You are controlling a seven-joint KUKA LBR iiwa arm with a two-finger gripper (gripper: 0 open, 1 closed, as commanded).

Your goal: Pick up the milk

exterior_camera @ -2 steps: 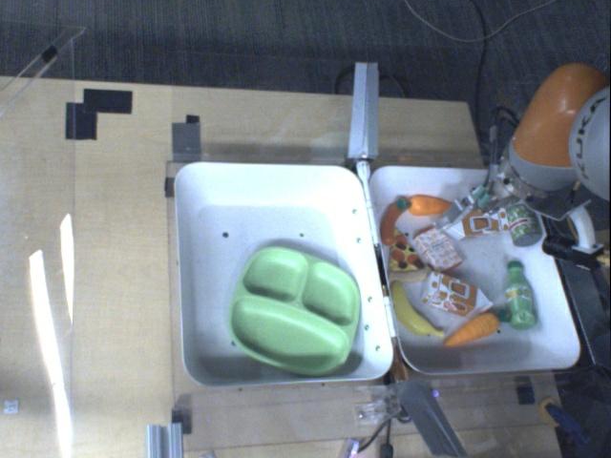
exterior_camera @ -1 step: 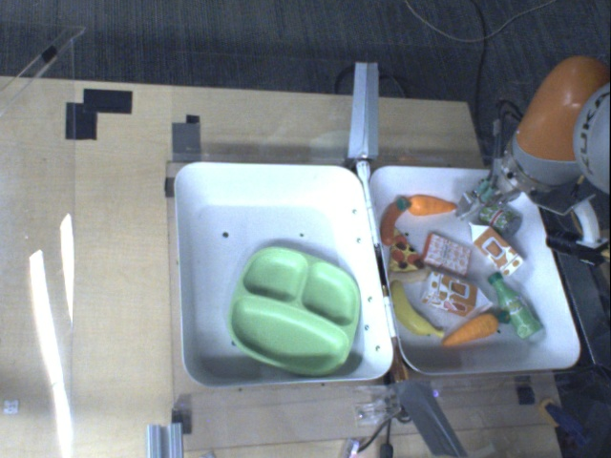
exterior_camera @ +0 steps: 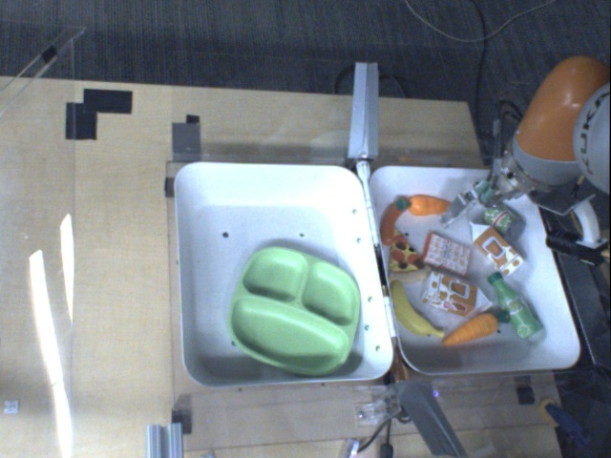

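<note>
So the milk carton (exterior_camera: 498, 250) sits in the right bin (exterior_camera: 569, 351) at about 2 o'clock, tilted, touching a green bottle (exterior_camera: 514, 305) at its 6 and a small can (exterior_camera: 501, 219) at its 12. The tool (exterior_camera: 485, 197) hangs just up-left of it at the bin's 1 o'clock; can't tell how it's set. I'd come straight down over the carton's narrow sides, since the neighbours crowd it and a sloppy approach probably nudges them.

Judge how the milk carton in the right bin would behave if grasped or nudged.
The milk carton looks small and boxy with flat faces, so it probably slides rather than rolls. It lies crowded beside a green bottle, which likely gets bumped. It seems light.
</note>
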